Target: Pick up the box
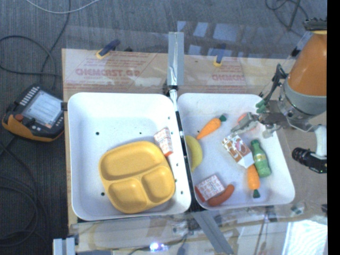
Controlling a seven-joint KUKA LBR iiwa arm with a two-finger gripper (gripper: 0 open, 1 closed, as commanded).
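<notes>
1. Leaning on the tray's [137, 176] upper right rim in the left bin [85, 142], the box [163, 141] is small, white with red print.
2. Right of the tray, over the right bin [276, 193], the gripper [254, 120] hangs above a packet [237, 148]; I cannot tell its opening or any hold.

Arm [311, 73] cut off at right edge, banana [195, 152] partly hidden by bin wall
</notes>
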